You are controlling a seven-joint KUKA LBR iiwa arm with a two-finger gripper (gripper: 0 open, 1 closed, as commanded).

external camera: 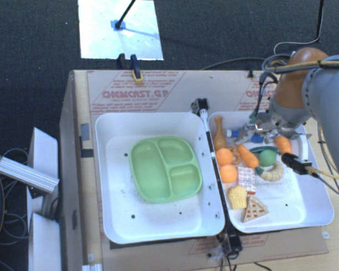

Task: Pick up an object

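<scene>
The arm (306,88) reaches in over the right bin (319,202), with the gripper (257,129) low at the bin's far edge. Whether the tool is released or clenched cannot be told; nothing is seen held.

All candidate objects lie in the right bin, crowded toward its far left: a brown bottle (219,132) at the left wall, two orange balls (224,156) nearer than the bottle, a carrot (247,155) just right of the balls, a green piece (267,156) and a ring (272,173) beyond that. Corn (236,197) and a pizza slice (254,209) sit nearer the front. The left bin (112,162) bears a green tray (165,168).

Assessment: the cluster under the tool is tight, so a grasp risks pinching two items. Recommend centring on one piece, descending straight, and closing across its narrow side.
</scene>
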